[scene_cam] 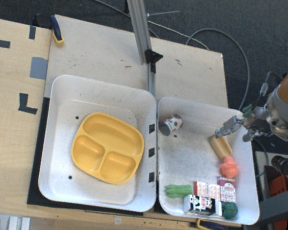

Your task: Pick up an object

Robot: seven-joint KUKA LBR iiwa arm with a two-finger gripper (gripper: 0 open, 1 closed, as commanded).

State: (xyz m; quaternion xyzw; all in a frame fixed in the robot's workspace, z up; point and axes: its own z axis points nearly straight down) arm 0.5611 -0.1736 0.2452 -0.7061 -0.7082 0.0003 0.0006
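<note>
My gripper (238, 128) sits at the right side of the right bin (180, 161), up by its far corner, and its two fingers stand apart with nothing between them, so it is open and holds nothing. I think it is there because the closest thing to grab is the tan roll (221, 146), which lies just below the fingers, tilted, near the bin's right wall. That roll looks smooth and a bit like a small loaf of bread, round along its sides, so it may slip if I pinch it wrong. Touching its lower end is a pink, bumpy toy (228, 167). Further down, packed into the near corner, are some little boxes (213, 191), a black and white carton (201, 204), a green ball (230, 210) and a green leafy toy (177, 191). They are crowded, so I would leave them. A small red and white cup (172, 124) lies alone on its side near the left wall. The left bin (58, 141) holds a yellow tray (108, 148) with three parts.
</note>
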